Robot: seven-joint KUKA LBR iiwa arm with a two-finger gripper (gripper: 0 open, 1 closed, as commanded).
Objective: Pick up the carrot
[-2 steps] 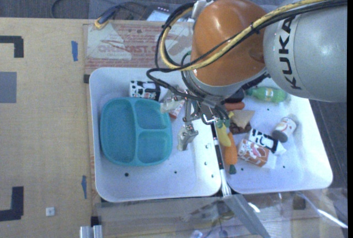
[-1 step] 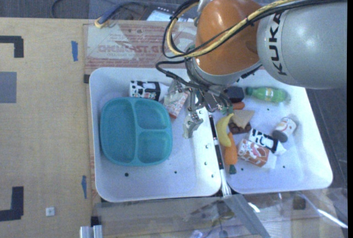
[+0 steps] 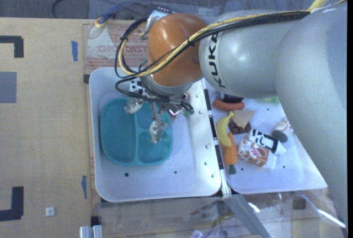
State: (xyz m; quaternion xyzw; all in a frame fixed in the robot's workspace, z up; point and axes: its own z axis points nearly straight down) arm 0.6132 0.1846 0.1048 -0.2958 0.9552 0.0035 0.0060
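Locating the target: the carrot lies in the right bin, hard against the divider between the bins, its orange body pointing toward the near edge.
Carrot's neighbours: a banana touches its upper end; a red-and-white packet sits just beside it on the far side from the gripper; a brown piece and a red sausage-shaped item lie farther up the bin.
Carrot relative to gripper: it is to the right of the gripper in the camera view and slightly nearer the bench's front edge, across the divider, well apart from the fingertips.
Gripper position: it hangs over the left bin, above a teal divided plate.
Gripper state: cannot be told; the metal parts below the wrist are a small tangle in this slanted view, and nothing can be seen held there.
Arm: the orange band and grey wrist cover the top of the left bin, so part of that bin is hidden.
Step in hand: by my judgement, the approach; the carrot looks untouched and the grasp has not begun.
Next move calls for: carrying the gripper rightward over the divider, lining up across the carrot's narrow width, then descending without nudging the banana or catching the bin wall.
Risk: the divider crowds one side of the carrot, leaving little finger room.
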